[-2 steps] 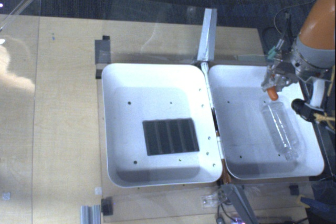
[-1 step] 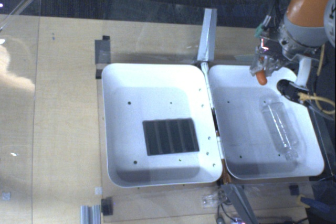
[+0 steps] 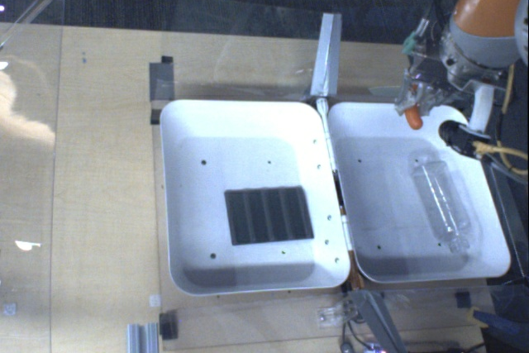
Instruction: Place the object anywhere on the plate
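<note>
Camera view: you see the gripper (image 3: 416, 105) poised over the far edge of the right bin (image 3: 372, 178), well above the floor of the bin. A small orange object (image 3: 413, 119) shows at its tip, apparently pinched between the fingers, so I judge the gripper closed on it, lifted to clear the bin walls for transfer. A clear plastic bottle (image 3: 442, 202) lies on its side in the right bin, apart from the gripper. The dark ribbed plate (image 3: 269, 215) sits flat in the middle of the left bin (image 3: 190, 178), well apart from the held object. You would need to carry leftward across the divider between the bins before lowering. The table (image 3: 83, 178) around the bins is pale wood.
</note>
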{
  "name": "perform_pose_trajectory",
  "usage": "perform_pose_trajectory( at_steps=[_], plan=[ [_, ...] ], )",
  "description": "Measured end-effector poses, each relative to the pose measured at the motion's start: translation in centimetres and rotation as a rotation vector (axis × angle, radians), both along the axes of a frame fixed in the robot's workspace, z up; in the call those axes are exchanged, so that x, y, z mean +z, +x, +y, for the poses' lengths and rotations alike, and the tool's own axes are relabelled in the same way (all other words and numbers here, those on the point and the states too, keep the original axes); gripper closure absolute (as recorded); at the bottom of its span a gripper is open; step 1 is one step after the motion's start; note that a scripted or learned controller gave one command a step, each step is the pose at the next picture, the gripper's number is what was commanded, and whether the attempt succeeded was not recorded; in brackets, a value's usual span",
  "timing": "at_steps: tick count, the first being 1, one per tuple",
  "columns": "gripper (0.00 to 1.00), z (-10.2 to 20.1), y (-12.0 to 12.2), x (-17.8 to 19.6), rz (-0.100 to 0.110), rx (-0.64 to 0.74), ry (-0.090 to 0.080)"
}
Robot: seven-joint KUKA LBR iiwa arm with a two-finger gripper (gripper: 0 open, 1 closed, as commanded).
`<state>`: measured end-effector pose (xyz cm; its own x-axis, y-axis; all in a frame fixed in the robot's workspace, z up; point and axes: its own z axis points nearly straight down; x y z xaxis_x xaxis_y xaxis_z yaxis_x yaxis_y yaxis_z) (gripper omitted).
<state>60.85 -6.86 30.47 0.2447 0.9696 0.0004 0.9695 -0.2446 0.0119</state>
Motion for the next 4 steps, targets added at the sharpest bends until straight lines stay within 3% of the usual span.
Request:
perform_pose_trajectory(
  at_steps=[1, 2, 3, 4],
  plan=[
    [1.0, 0.1, 0.1, 1.1, -0.005, 0.009, -0.002],
    [1.0, 1.1, 1.6, 7.7, 0.004, 0.154, 0.0],
    [0.0, 1.1, 1.6, 7.7, 0.004, 0.154, 0.0],
    [0.0, -1.3, 6.1, 1.8, 0.008, 0.163, 0.0]
  ],
)
